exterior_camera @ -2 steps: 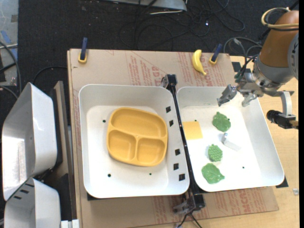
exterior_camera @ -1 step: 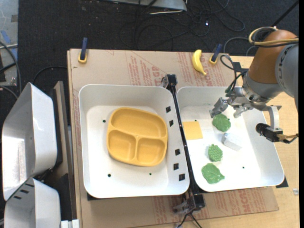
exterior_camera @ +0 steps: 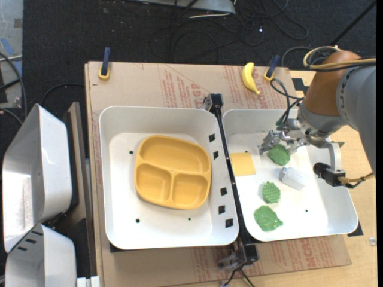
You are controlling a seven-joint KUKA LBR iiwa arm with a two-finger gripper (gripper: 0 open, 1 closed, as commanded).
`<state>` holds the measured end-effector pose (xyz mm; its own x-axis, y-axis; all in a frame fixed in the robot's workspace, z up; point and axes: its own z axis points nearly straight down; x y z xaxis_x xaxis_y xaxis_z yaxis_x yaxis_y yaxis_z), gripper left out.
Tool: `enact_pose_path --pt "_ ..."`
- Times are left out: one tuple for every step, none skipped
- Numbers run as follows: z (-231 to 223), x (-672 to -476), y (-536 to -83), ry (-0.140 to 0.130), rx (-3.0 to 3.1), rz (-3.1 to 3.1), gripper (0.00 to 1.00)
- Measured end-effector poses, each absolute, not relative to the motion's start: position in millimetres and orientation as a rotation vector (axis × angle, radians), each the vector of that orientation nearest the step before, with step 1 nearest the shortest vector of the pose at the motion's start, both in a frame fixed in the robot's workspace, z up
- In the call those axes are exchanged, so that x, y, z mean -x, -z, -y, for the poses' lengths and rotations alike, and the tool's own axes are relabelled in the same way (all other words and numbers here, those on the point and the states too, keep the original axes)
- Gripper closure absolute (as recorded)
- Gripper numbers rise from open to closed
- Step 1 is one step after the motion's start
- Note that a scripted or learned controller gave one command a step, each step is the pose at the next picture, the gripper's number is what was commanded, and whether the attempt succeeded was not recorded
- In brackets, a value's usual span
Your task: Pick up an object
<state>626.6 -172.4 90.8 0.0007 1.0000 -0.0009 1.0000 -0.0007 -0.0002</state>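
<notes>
Green object (exterior_camera: 279, 155): rounded, lumpy, in right bin, upper middle, directly under gripper fingertips.
Gripper (exterior_camera: 276, 143): metal fingers lowered onto top of green object, touching or nearly so; grip state cannot tell, fingers overlap object, gap unclear.
Arm (exterior_camera: 341, 97): grey with orange band, enters from right, bends down over right bin's upper right corner.
Black part (exterior_camera: 328, 172): on arm side, hangs over bin's right portion, cable attached.
Right bin (exterior_camera: 335, 220): shallow, white, holds all small items.
Grey block (exterior_camera: 292, 177): pale, tilted, just below and right of green object, apart from it.
Yellow square (exterior_camera: 242, 164): flat, at bin's left side near divider, left of green object.
Textured green piece (exterior_camera: 270, 192): bumpy surface, below grey block, mid bin.
Flat green piece (exterior_camera: 267, 218): leaf-like, nearest bin's lower edge, just below textured green piece.
Left bin (exterior_camera: 119, 220): white, beside right bin, black divider strip between.
Yellow tray (exterior_camera: 173, 171): three compartments, lies centred in left bin, tilted slightly.
Banana (exterior_camera: 251, 78): yellow, on cardboard outside bins, above right bin.
Cardboard (exterior_camera: 167, 79): brown sheet under both bins, clamps at top edge.
White containers (exterior_camera: 33, 172): stacked at far left, off cardboard.
Floor: dark, cables across top.
</notes>
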Motion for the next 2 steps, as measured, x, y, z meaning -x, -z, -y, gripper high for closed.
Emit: enact_pose_path --pt "173.2 -628.7 -105.2 -0.004 -2.216 -2.215 1.0" --pt "177.6 -638.2 -163.8 -0.005 -2.215 -2.22 1.0"
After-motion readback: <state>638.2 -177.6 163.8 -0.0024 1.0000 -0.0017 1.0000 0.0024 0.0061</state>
